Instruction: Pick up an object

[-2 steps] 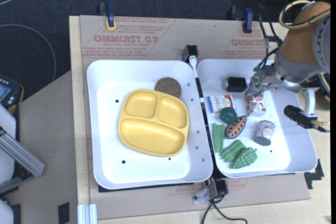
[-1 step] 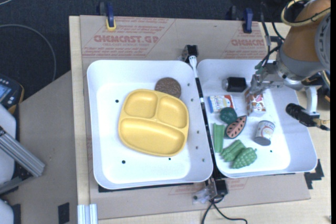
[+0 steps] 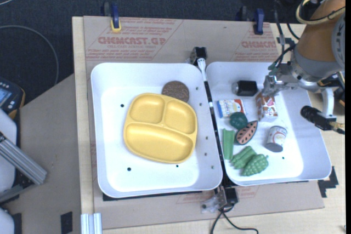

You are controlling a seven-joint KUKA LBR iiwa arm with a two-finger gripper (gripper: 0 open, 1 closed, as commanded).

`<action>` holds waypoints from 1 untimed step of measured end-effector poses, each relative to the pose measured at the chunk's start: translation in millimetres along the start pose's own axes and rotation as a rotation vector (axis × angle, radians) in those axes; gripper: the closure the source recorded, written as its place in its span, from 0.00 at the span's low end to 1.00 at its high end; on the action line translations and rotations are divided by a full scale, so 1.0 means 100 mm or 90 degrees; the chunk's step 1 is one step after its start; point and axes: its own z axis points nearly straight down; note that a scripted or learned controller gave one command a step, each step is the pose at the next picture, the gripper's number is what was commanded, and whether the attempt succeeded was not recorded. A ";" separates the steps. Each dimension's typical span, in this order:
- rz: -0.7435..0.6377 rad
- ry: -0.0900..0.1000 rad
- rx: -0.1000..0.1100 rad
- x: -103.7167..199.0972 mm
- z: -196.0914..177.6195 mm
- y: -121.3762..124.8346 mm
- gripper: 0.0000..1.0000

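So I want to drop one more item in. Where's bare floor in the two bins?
Left bin: bare strips all around the yellow tray, widest along the near edge. Right bin: bare at the near right corner, beyond the can. Its left half is crowded with packets and toy vegetables.

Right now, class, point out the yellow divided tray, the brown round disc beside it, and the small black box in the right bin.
yellow divided tray (image 3: 160, 127), camera view, on its large front compartment.
brown round disc (image 3: 175, 90), camera view, on its top face.
small black box (image 3: 246, 87), camera view, on its upper face.
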 end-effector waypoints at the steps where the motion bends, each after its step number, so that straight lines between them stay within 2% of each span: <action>1: 0.000 0.000 0.001 0.00 0.01 0.00 0.00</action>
